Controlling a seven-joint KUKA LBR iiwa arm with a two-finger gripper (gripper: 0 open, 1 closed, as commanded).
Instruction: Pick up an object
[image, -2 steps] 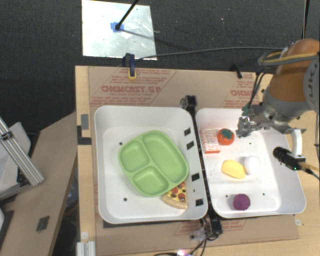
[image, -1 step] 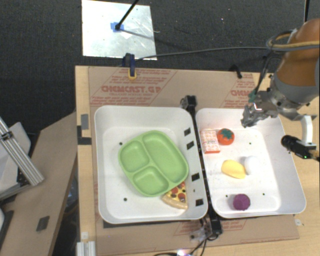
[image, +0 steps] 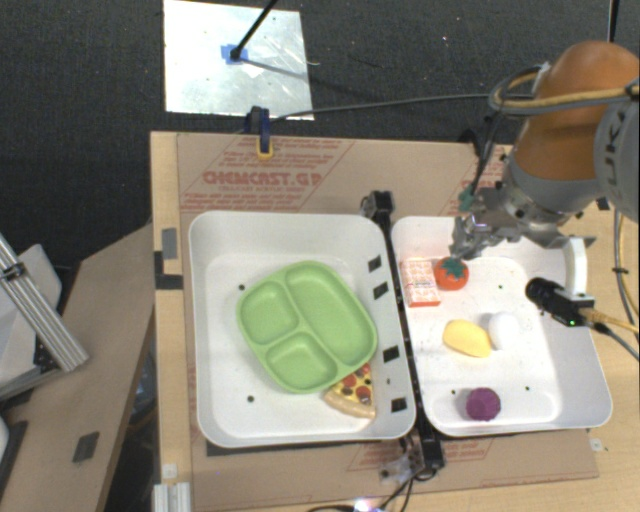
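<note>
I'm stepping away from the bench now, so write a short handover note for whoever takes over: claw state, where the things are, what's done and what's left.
Claw: low over the far end of the right white bin, right above the small red tomato toy with a green stem. I cannot tell whether it grips anything.

Right bin: red-and-white box beside the tomato toy, yellow lemon-shaped toy, white rounded object, purple round toy.

Left white bin: green divided plastic tray, toy pizza slice at its near edge.

Done: claw positioned over the tomato toy.
Left: grasp and lift; nothing is visibly raised yet.
</note>
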